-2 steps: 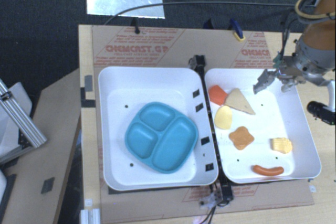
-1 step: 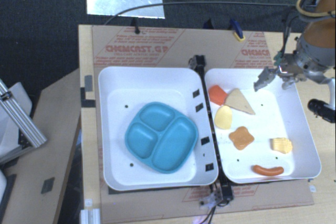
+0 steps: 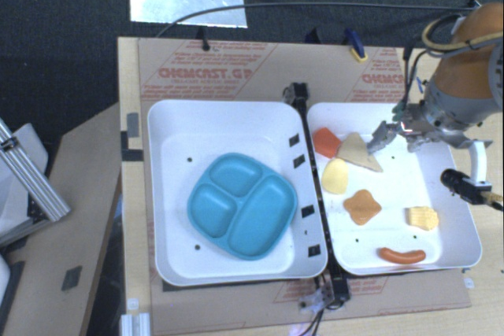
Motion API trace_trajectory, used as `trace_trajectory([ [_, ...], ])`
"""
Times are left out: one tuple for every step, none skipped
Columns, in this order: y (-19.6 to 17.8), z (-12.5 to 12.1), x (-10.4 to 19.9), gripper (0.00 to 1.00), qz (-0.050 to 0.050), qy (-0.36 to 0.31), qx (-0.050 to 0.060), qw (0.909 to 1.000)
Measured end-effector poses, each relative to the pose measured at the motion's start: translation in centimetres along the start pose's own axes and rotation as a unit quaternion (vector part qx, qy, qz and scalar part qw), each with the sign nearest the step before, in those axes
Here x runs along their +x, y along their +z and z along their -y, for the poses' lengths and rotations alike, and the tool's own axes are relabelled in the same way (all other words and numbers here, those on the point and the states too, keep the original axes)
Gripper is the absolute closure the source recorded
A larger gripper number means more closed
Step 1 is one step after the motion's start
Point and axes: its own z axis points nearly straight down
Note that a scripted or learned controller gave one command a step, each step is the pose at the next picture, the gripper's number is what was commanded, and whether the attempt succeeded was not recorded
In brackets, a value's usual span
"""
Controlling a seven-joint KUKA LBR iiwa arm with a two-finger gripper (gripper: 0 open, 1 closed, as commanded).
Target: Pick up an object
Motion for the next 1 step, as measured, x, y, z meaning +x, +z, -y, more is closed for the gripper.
trace_trajectory([
  [4.34,-0.58,0.12,0.0,0.0,0.0,0.0,1.0],
])
